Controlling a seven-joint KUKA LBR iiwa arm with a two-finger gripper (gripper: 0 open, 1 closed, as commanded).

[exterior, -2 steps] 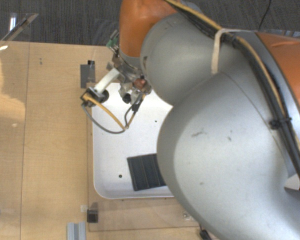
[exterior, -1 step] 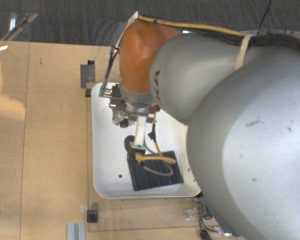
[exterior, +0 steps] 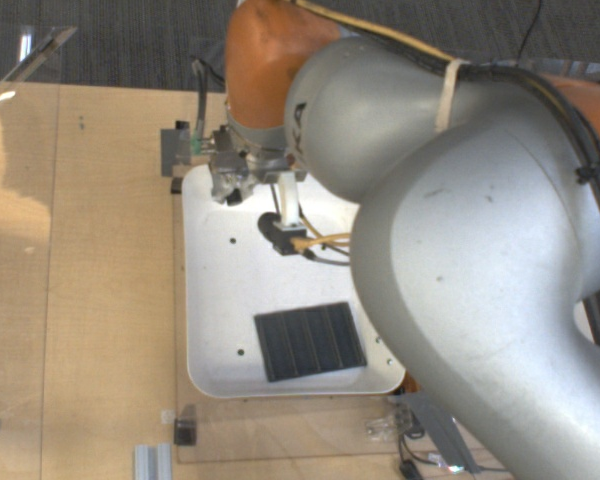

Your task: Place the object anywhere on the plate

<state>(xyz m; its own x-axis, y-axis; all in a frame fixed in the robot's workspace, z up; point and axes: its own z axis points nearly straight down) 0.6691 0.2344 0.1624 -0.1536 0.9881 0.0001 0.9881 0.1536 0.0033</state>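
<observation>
A dark grey ribbed plate (exterior: pixel 310 341) lies flat in the near part of the white bin (exterior: pixel 205 298), close to its front rim. My gripper (exterior: pixel 228 190) hangs over the bin's far left corner, below the orange wrist band (exterior: pixel 265 58), well away from the plate. Its tips are small and partly hidden by the wrist hardware. I cannot make out anything held there. The bulky grey arm (exterior: pixel 460 218) covers the right side of the bin and everything beyond it.
Two small dark specks (exterior: pixel 233 240) (exterior: pixel 241 351) mark the bin floor. A grey fixture (exterior: pixel 175 151) sits at the bin's far left corner. On the wooden bench (exterior: pixel 80 268), a small black block (exterior: pixel 185 430) and a metal bracket (exterior: pixel 152 460) lie near the front.
</observation>
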